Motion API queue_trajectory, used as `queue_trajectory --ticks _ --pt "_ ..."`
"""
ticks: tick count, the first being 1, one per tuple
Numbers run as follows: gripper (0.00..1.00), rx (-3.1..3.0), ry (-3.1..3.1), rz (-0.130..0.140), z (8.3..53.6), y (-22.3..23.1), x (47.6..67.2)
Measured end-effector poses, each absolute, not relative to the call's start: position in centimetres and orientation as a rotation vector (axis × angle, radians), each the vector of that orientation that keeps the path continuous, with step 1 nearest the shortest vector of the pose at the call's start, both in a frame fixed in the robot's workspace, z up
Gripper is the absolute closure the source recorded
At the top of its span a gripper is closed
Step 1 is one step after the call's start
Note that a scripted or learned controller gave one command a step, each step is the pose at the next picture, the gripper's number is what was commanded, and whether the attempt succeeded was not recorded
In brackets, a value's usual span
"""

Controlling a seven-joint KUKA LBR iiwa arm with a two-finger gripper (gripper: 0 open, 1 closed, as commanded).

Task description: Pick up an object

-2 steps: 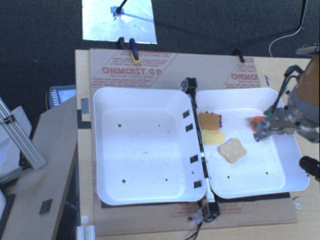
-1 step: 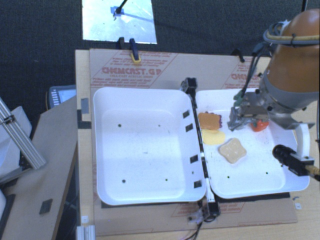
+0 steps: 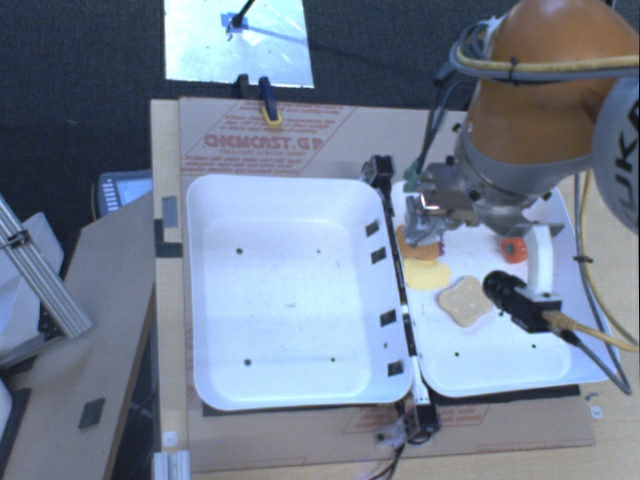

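hand (image 3: 425, 230) low over orange piece (image 3: 418, 245), maybe touching.

A dark carpeted floor (image 3: 80, 68) surrounds the pale wooden tabletop (image 3: 110, 308). A brown cardboard sheet (image 3: 265, 138) with red lettering lies on it. Behind, a shiny metal plate (image 3: 235, 28) reflects light, and an aluminium rail (image 3: 35, 268) leans at left.

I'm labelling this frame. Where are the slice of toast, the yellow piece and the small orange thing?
slice of toast (image 3: 464, 301), camera view, its middle.
yellow piece (image 3: 428, 275), camera view, its middle.
small orange thing (image 3: 513, 250), camera view, its top.
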State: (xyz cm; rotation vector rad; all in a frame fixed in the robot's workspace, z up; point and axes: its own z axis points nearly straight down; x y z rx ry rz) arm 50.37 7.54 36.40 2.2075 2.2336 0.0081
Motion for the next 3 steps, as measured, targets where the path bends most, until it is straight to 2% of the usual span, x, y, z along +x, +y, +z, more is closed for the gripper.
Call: queue_trajectory --ticks 1,2,3 --pt "1.0 2.207 2.231 0.015 43.2 13.1 51.2" --pt "1.0 2.208 2.235 0.011 47.1 19.9 48.5" --pt "1.0 2.211 2.226 0.016 53.9 23.6 52.7"
